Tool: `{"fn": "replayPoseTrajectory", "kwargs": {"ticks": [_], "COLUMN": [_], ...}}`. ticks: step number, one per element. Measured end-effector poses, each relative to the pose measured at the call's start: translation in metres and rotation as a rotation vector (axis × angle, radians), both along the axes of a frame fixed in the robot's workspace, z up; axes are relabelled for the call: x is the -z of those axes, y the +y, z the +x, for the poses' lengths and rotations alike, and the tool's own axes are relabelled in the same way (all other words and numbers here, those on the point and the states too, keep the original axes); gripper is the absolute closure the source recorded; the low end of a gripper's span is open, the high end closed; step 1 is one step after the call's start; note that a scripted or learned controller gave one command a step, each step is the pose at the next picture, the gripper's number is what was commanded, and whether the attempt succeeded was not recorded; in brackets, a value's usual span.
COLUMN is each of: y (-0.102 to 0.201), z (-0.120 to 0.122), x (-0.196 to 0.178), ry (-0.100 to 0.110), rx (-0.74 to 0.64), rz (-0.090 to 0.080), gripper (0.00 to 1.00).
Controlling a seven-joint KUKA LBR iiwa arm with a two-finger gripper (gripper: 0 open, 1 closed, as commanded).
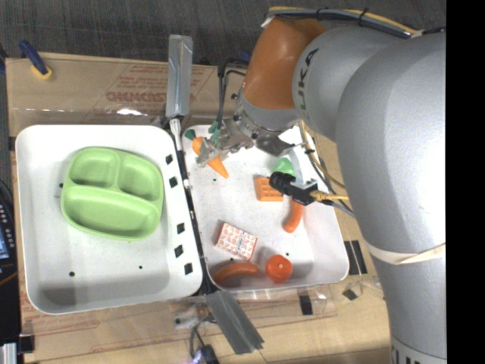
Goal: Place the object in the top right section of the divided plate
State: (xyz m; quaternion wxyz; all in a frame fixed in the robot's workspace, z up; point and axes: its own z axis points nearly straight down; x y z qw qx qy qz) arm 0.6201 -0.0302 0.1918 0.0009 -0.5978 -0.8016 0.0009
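Setting: worktop point(91, 82) covered with brown printed cardboard, a blue clamp point(35, 59) at its upper-left corner. Dark grey ribbed floor point(114, 6) beyond. Even, diffuse lighting.

One fixed camera looks down at a slant from above the table point(91, 67), near enough to frame both white bins side by side; the arm point(364, 105) enters from the right.

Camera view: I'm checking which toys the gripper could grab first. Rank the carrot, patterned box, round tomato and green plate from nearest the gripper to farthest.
From the gripper:
1. Carrot, just below it.
2. Patterned box, mid right bin.
3. Round tomato, near the bin's front edge.
4. Green plate, in the left bin.
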Motion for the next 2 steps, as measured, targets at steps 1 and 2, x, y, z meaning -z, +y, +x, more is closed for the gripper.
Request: {"fn": "replayPoseTrajectory", "kwargs": {"ticks": [1, 2], "y": [0.0013, 0.002], "z": [0.0004, 0.0007], "x": [-0.0098, -0.0194], "ry": [0.001, 0.003], "rx": [-0.006, -0.012], "rz": [0.0, 0.0], "gripper": [1.0, 1.0]}}
